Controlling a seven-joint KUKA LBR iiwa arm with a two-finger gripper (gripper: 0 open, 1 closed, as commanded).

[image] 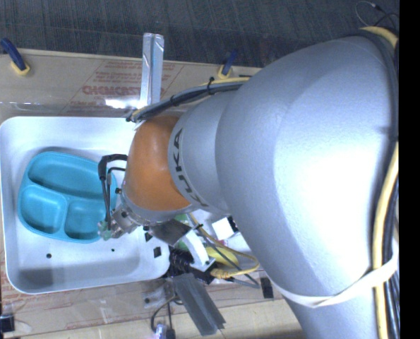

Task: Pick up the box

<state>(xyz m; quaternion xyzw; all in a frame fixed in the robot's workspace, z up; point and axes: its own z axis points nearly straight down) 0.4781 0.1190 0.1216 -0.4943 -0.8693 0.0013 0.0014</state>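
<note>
The grey arm with its orange band [153, 164] reaches over the seam between the two white bins and covers most of the right one. Its wrist ends low over the right edge of the left bin [26, 260]. A small part of the gripper [113, 226] pokes out there, touching or just over the rim of a blue divided tray [58, 196]. Under the arm, bits of white, green and yellow items [213, 242] peek out. Whether one of them is the box I cannot tell.
The blue tray lies in the left bin's upper half, with bare white floor [75, 263] in front of it. Cables [188, 94] run along the arm. A metal post [152, 69] stands behind the bins, and a grey bracket [199, 304] sits at the front edge.
</note>
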